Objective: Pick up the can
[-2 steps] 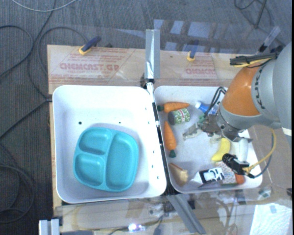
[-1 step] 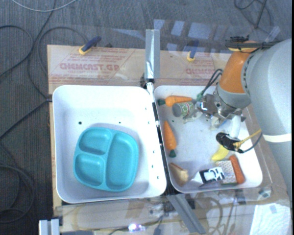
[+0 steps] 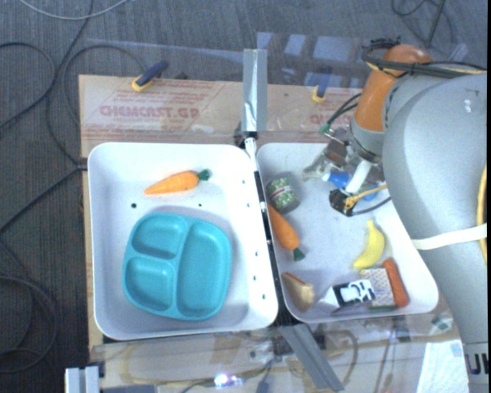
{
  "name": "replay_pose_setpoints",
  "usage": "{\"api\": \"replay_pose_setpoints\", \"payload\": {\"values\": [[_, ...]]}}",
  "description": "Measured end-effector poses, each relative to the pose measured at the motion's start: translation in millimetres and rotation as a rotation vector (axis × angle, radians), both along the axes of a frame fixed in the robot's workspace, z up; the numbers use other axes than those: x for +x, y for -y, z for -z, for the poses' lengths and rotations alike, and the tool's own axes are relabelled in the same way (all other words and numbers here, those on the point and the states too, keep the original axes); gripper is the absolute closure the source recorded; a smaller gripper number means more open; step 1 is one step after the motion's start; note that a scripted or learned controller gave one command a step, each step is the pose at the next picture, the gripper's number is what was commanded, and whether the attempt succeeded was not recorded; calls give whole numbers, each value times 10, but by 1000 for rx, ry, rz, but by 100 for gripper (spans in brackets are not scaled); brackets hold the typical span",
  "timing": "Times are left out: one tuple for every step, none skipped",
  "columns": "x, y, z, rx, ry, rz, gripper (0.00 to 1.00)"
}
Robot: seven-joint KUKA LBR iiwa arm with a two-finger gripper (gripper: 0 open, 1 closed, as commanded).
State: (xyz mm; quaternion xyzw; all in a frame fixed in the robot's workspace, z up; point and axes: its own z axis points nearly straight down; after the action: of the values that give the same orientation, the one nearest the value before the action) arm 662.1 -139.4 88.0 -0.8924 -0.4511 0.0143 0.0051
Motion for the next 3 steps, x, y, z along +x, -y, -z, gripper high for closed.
{"api": "replay_pose_setpoints", "payload": {"values": [[-560,363,-3,-5,33,160,0],[1,-63,-609,-4,27,239,0],[-63,-376,-231,-8,22,499,0]]}}
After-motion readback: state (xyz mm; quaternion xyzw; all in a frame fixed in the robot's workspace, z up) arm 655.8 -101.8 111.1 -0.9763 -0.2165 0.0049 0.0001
